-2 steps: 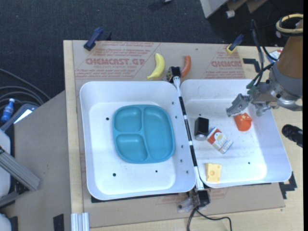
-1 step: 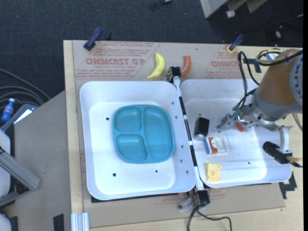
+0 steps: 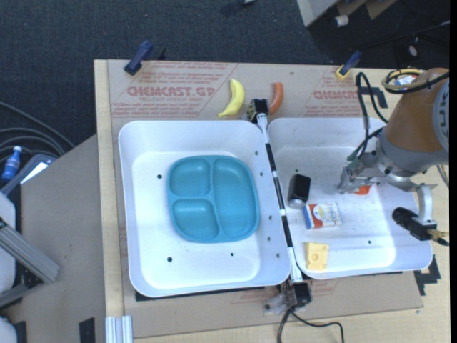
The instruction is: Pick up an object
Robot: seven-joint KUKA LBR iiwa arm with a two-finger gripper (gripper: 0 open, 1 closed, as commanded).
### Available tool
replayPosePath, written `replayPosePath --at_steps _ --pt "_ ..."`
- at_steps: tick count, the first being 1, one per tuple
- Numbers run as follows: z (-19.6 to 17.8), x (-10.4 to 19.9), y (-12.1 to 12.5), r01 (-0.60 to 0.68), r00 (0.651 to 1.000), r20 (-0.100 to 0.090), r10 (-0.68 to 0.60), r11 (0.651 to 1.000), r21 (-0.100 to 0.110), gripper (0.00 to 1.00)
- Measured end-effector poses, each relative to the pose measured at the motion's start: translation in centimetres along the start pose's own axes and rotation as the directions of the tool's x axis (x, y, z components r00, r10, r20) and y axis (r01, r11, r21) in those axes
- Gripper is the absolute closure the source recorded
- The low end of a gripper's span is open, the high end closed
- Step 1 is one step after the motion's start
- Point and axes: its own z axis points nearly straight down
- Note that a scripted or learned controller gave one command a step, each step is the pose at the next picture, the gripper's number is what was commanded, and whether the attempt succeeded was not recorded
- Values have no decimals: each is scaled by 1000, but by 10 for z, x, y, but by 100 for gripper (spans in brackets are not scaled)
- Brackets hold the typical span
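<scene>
Risk: arm comes down at the right bin's (image 3: pixel 371 259) far side; the fingers (image 3: pixel 355 181) sit over a small orange item (image 3: pixel 363 189), can't tell if spread or closed. A thin flat piece on smooth plastic may slip out. Left bin (image 3: pixel 143 256): glossy teal divided plate (image 3: pixel 213 197). Right bin: flat printed packet (image 3: pixel 325 215), matte black block (image 3: pixel 299 188), yellow wedge (image 3: pixel 317 256).

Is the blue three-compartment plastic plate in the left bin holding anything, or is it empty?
Empty. The blue three-compartment plastic plate lies flat in the left white bin, and all three of its compartments show bare blue surface.
</scene>
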Motion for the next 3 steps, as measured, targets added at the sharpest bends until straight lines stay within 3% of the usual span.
replayPosePath --at_steps 1,2,3 --pt "0 0 0 0 1000 0 0 1000 0 0" --pt "-10 0 0 0 1000 0 0 1000 -1 100" --pt "-10 0 0 0 1000 0 0 1000 -1 0"
